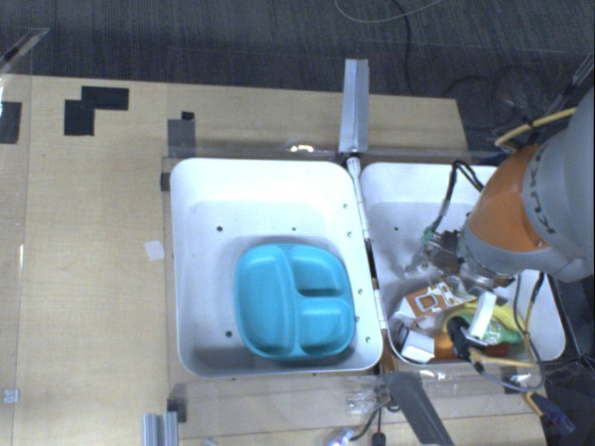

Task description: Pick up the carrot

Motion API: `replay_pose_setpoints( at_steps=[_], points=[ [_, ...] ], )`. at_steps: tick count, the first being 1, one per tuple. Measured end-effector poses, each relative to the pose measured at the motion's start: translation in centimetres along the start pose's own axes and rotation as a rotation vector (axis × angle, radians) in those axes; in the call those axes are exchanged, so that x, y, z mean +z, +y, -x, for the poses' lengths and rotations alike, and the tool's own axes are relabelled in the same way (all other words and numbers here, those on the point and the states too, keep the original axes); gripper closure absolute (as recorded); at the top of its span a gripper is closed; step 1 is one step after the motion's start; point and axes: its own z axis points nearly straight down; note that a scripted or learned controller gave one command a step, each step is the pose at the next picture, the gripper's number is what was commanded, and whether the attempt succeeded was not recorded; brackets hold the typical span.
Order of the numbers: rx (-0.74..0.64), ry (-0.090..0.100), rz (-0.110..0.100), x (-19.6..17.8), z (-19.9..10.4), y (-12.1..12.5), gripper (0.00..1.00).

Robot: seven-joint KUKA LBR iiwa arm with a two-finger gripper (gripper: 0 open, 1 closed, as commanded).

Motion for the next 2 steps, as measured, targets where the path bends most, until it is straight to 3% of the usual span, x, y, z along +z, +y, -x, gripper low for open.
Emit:
replay_pose_setpoints(
  at_steps=[1, 2],
  points=[
    [0.001, -0.003, 0.003, -1.2, 0.2, 0.1, 1.00],
    [0.407, -0.008, -0.022, 0.7, -2.2, 6.0, 1.00]
  ],
)
